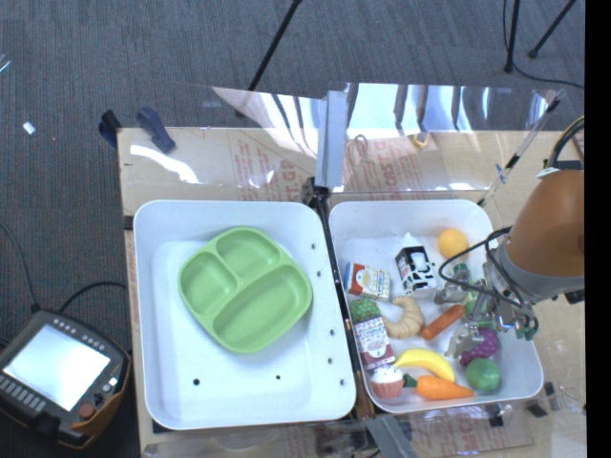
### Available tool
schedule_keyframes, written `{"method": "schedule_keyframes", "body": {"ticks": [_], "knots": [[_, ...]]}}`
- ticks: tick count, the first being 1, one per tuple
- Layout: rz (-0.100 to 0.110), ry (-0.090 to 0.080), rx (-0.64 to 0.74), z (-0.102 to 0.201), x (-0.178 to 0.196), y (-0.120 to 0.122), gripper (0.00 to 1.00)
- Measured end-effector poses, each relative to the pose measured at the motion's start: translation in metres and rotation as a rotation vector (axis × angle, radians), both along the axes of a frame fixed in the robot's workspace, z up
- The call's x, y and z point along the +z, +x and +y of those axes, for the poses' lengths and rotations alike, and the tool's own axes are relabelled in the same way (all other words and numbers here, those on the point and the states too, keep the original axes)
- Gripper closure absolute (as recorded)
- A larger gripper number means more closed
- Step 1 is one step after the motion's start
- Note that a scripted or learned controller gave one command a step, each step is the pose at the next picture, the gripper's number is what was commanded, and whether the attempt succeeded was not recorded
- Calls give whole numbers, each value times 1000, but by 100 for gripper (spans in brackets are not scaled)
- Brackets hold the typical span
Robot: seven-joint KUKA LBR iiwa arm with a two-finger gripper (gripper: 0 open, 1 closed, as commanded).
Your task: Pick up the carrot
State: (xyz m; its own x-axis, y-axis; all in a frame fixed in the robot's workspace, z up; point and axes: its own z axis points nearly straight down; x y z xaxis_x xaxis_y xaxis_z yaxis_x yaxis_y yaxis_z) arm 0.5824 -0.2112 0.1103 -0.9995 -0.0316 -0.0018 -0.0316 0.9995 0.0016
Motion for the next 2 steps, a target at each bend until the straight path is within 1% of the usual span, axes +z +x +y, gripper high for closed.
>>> {"method": "schedule_keyframes", "body": {"ticks": [1, 2], "knots": [[3, 0, -153, 16, -16, -53, 0], [-2, 0, 74, -1, -22, 62, 0]]}}
